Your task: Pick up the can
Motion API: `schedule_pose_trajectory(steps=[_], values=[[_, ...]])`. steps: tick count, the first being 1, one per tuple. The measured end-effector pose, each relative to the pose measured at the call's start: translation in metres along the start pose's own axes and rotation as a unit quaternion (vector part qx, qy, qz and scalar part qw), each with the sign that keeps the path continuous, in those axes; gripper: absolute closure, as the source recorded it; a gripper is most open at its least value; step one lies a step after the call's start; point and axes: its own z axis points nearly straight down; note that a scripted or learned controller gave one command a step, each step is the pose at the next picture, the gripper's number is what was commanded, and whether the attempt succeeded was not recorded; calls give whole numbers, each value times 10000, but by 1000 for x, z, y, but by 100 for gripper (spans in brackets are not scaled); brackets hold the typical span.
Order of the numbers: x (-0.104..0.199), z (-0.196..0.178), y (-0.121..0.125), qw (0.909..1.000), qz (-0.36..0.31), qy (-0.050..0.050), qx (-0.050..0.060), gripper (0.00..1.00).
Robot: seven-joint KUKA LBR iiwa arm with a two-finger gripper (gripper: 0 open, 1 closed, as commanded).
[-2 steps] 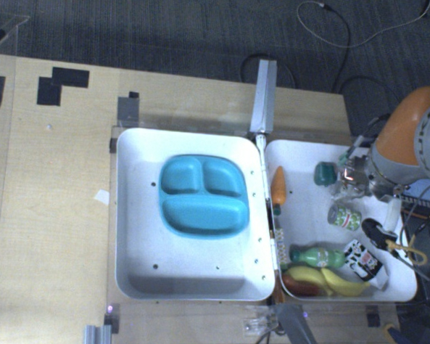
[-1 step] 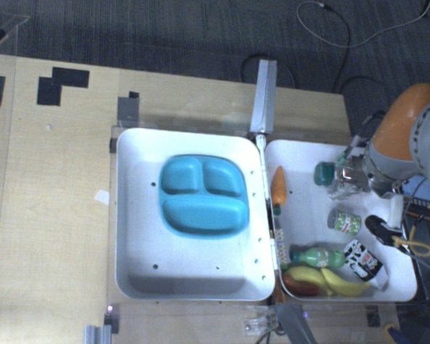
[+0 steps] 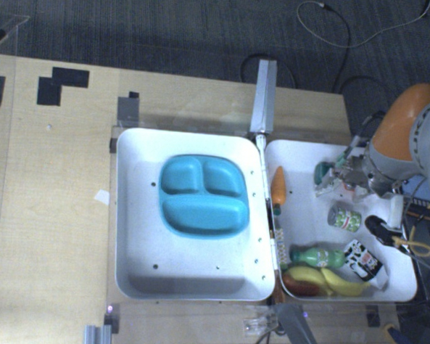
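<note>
**Green can lies loose in the right bin, arm poised above its far side**

Green and white, the can (image 3: 344, 218) lies on its side on the floor of the right bin (image 3: 299, 224), about midway along it and toward the bin's right half. Nothing grips it. The grey arm (image 3: 413, 136), with its orange band, comes in from the right, and its hand (image 3: 343, 175) sits over the bin's upper right part, just above the can in the view. A teal object (image 3: 322, 171) lies right at the hand's tip; whether the fingers are apart or together cannot be told from this angle.

Along the bin's left wall rests a carrot (image 3: 279, 186). Near the front edge, a green bottle (image 3: 317, 255) lies on its side, with a yellow banana (image 3: 337, 280) and a dark red fruit (image 3: 299, 284) just in front of it. A small black-and-white carton (image 3: 361, 260) sits right of the bottle, below the can.

The left bin (image 3: 136, 221) holds a blue divided plate (image 3: 203, 194), set roughly at its centre. Both bins rest side by side on the pale wooden worktop (image 3: 46, 194).
</note>
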Motion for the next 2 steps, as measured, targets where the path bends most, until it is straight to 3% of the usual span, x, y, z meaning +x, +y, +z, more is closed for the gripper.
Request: schedule_pose_trajectory(steps=[1, 2], values=[[-9, -1, -51, 9980, 638, 7, -5, 0], [-7, -13, -48, 9980, 626, 20, -41, 100]])
